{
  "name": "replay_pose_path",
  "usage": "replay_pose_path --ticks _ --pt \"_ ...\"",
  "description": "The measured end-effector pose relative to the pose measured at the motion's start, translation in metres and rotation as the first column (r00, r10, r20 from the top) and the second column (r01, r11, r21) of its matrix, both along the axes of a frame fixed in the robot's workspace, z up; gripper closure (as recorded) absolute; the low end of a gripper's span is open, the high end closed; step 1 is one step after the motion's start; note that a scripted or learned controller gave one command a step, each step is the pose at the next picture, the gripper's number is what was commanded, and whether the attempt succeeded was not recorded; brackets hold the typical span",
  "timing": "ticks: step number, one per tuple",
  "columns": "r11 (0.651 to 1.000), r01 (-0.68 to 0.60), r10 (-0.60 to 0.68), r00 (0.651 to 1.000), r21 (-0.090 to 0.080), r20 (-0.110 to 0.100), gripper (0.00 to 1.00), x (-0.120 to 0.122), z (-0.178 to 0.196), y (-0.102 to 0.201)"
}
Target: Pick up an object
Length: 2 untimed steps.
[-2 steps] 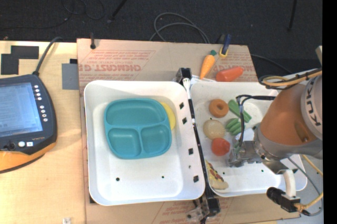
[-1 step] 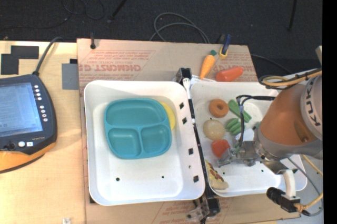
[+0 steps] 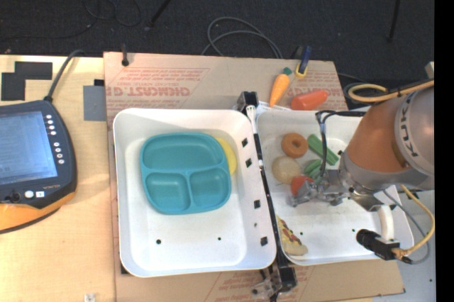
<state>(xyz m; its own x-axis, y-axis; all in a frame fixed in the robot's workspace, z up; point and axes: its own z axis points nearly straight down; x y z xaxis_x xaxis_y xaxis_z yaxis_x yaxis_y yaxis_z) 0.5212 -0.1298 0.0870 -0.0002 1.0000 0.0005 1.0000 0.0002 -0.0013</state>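
Red toy (image 3: 301, 183) small, rounded, at claw (image 3: 303, 196).

Two shallow white plastic bins sit side by side on a flat cardboard sheet (image 3: 177, 84) on the worktop. The left bin (image 3: 135, 222) holds a teal three-compartment plastic tray (image 3: 186, 173). The right bin (image 3: 333, 240) holds a brown ring-shaped toy doughnut (image 3: 294, 144) toward its back, with a round beige toy (image 3: 286, 169) just in front of it (nearer the divider). Behind this bin lies an orange toy carrot (image 3: 279, 88).
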Motion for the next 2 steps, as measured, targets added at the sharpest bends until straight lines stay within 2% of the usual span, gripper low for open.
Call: replay_pose_path --ticks 1,2 --pt "1.0 -0.005 0.005 1.0 0.001 0.002 0.0 0.059 0.0004 0.0506" --pt "1.0 -0.001 0.001 1.0 0.002 -0.004 1.0 0.0559 0.0103 0.0476"
